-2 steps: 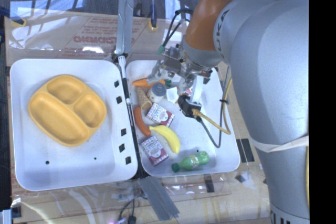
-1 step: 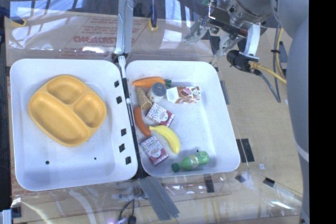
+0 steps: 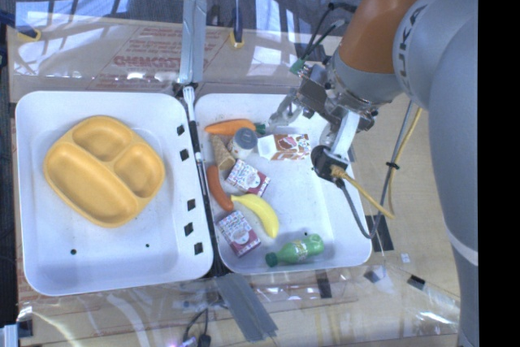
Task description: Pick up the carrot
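Two shallow white bins sit side by side on your tabletop [image 3: 122, 53], which is covered in brown cardboard under clear plastic; dark grey carpet lies beyond. Your left bin [image 3: 49, 256] holds a yellow divided plate [image 3: 103, 169]. Your right bin [image 3: 345, 244] holds the carrot [image 3: 230, 127] at its far-left corner, long axis running left-right, green top toward the right. A second carrot [image 3: 218, 188] lies near the banana [image 3: 258, 213]. Your end effector [image 3: 286, 114] hangs just right of the carrot; you cannot tell its grip.
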You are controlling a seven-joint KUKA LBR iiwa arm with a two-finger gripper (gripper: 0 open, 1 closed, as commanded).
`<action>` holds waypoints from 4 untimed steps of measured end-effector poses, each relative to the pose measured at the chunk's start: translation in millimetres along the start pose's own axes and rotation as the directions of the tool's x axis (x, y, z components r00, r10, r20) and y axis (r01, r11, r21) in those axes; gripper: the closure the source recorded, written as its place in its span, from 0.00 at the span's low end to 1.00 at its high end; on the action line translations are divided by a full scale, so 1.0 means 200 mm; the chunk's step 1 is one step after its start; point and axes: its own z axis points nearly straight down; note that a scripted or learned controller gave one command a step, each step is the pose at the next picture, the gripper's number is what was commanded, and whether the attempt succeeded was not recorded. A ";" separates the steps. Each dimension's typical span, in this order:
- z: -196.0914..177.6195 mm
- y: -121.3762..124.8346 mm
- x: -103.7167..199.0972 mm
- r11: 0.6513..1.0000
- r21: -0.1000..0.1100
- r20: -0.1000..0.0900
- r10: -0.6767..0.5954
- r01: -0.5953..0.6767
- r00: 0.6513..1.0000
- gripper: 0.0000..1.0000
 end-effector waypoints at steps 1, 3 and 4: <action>0.34 0.12 0.34 0.988 0.000 0.000 -0.156 0.156 0.988 0.00; 0.17 -0.35 -0.10 0.949 -0.006 -0.001 -0.317 0.317 0.949 0.00; 0.17 -0.35 -0.10 0.949 -0.006 -0.001 -0.317 0.317 0.949 0.00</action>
